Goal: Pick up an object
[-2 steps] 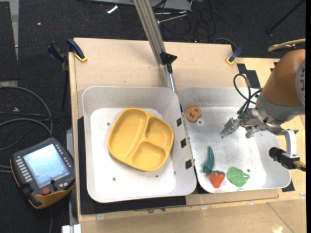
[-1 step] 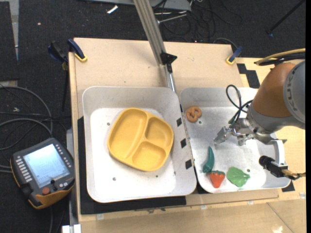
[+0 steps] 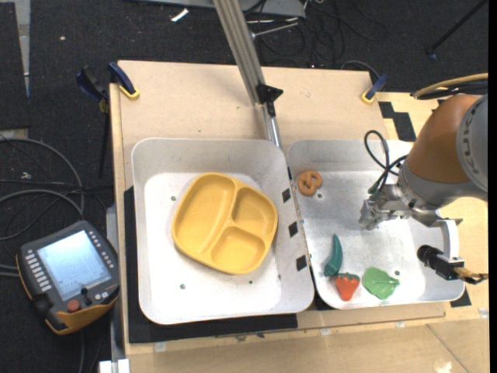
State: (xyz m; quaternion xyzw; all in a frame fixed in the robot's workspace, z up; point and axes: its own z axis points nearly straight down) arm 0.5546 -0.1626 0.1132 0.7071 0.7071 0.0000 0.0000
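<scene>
Camera view: end effector (image 3: 374, 213) hovers in the right bin (image 3: 353, 169), its state unclear; pretzel (image 3: 309, 183) left of it; strawberry (image 3: 347, 285) below.

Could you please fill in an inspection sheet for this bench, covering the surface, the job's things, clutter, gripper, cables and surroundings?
Surface: wooden bench bearing a left white bin and a right white bin, side by side.
Job's things: in the right bin, a pretzel-shaped toy near the top left; a teal pepper-like toy, a red strawberry-like toy and a green leaf-like piece near the front.
Clutter: yellow divided plate in the left bin.
Gripper: gripper over the right bin, above bare floor; finger state unclear.
Cables: black cable looping by the wrist; more on the floor.
Surroundings: teach pendant at left; blue-yellow clamps on bench corners.
</scene>
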